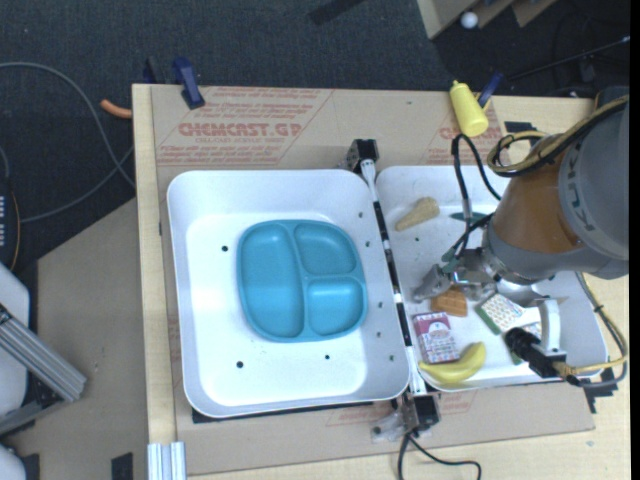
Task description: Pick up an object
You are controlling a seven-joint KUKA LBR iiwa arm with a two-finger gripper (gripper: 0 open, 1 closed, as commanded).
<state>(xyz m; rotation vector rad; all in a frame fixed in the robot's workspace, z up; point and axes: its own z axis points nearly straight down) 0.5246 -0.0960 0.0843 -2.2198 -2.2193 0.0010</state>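
Reaches in from the right over the right bin (590, 343), the arm (555, 208) — wrist low, gripper (452, 276) down among the clutter near the bin's left wall. Cannot tell whether the fingers are open or closed; nothing seen between them. Just beside the gripper, an orange piece (452, 303); below it a small pink-and-white packet (434, 336) and a banana (455, 365) at the bin's near edge. Farther back, a tan bread-like piece (418, 212). In the left bin (200, 368), a blue divided plate (300, 279).
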